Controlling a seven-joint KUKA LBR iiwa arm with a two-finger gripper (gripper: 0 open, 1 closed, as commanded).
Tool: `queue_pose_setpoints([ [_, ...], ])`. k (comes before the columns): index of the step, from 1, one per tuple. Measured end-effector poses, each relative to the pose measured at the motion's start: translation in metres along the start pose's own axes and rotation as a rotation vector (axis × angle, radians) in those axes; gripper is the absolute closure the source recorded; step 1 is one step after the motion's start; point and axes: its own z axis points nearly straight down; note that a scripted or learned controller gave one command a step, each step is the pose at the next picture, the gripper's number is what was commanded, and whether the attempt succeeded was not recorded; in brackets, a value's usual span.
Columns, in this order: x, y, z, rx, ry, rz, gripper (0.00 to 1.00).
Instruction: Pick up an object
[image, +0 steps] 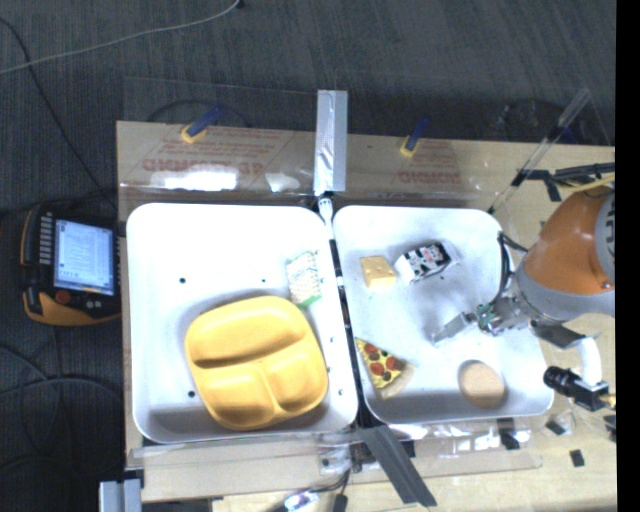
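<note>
Orange and grey, the arm's bulky wrist (575, 262) fills the right side of the view, leaning in over the right bin's (440, 222) right wall. From it the gripper (455, 327) reaches left and slightly down into the right bin, its slim tip low above the bin floor. Whether its fingers are spread or closed cannot be told at this size; nothing shows between them.

Around the gripper, all in the right bin: a round tan bun-like piece (481, 381) just below and right of the tip; a pizza slice (381, 365) to its lower left, against the wall shared with the left bin, its point aimed down and to the right; a pale yellow block (377, 270) up and to the left; a small black-and-white object (425, 260) straight above, tilted, long axis running left to right. None touches the gripper.

Further left of the gripper, the left bin (160, 260) holds a yellow divided tray (257, 360) and a small green-and-white packet (304, 277).
</note>
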Motion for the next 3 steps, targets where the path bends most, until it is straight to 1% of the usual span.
queue_pose_setpoints([
  [1,-0.003,-0.032,-0.019,0.017,0.015,0.128,0.0],
  [2,0.031,-0.028,-0.004,0.02,0.008,0.227,0.0],
  [3,-0.007,-0.001,-0.028,0.023,0.012,0.359,0.0],
])
